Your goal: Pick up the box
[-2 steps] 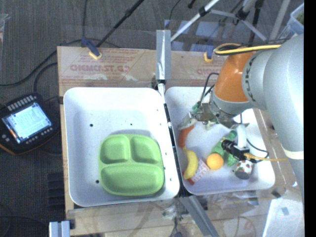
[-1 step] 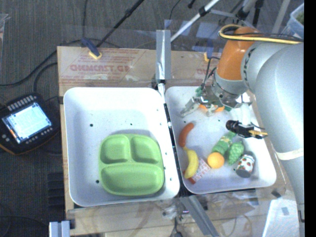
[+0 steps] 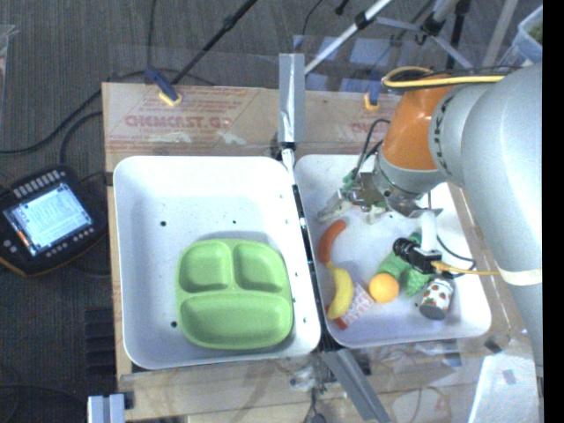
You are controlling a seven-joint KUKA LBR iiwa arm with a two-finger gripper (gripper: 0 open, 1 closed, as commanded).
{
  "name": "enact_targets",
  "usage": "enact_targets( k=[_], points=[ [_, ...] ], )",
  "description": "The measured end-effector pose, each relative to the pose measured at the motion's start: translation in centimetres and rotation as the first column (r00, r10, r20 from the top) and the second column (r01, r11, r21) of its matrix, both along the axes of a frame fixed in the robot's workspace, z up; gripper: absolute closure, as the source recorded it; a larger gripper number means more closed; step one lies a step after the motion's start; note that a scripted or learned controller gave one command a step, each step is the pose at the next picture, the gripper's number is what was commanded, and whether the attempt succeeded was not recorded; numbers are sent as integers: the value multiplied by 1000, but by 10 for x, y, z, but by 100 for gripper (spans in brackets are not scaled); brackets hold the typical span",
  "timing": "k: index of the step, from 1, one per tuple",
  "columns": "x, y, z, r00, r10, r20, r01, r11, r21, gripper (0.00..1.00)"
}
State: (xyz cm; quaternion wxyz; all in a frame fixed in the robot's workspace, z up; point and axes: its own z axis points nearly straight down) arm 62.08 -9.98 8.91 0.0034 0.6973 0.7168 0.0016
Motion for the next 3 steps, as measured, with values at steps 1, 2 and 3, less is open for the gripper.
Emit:
enact_targets(
  k=[1, 2, 3],
  points=[
    [42, -12, -1, 991, 130, -42, -129, 992, 12, 0],
    [45, -14, 10, 991, 133, -23, -133, 991, 0, 100],
    [45, -14, 10, 991, 133, -24, -133, 991, 0, 0]
  ],
)
